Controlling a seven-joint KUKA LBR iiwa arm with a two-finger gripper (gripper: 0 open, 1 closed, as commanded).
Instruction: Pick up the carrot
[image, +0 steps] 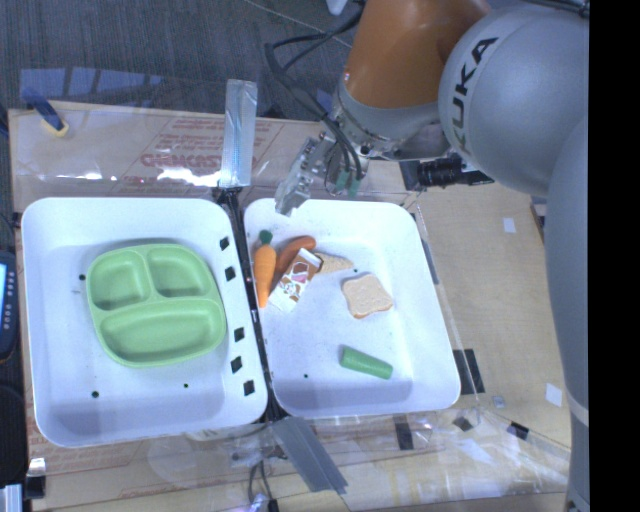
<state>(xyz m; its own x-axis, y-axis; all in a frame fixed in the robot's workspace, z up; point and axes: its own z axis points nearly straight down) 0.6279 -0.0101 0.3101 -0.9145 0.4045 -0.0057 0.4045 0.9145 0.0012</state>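
Gripper (292, 192) is seen over the far rim of the right bin (425, 290), near its far-left corner, hung from the grey arm (500, 90) with its orange band. Nothing is seen between the fingers; how far open they are cannot be told, the view being blurred there.

Carrot (264, 274) is laid in the right bin's far-left part, close along the left wall, green top pointing to the far rim. A sausage (291, 254) is placed just beside it on the right, with a small carton (295, 281) touching or overlapping the sausage. A toast slice (367, 296) is found near the bin's middle, and a green piece (365, 362) nearer the near rim.

A green divided plate (153, 303) is held in the left bin (45, 400).
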